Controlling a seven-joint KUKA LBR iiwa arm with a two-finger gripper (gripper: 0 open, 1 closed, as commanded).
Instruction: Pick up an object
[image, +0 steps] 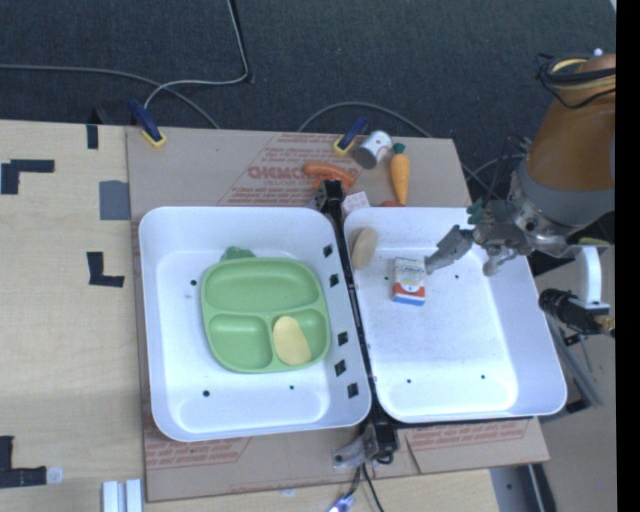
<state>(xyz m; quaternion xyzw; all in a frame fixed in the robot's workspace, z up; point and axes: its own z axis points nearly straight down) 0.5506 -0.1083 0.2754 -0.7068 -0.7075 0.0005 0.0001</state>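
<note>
The grey two-finger gripper (468, 250) hovers at the frame's right over the right white bin (500, 370), fingers spread, pinching nothing; just left of its tips lies the small white-and-orange carton (408, 281), likely the target; further left, a tan oval piece (362, 246) hugs the bin wall.

At the frame's right edge, the arm (572, 150) was a rounded orange-brown and grey body, ending in a grey metal claw (468, 256) with dark cabling nearby.
</note>
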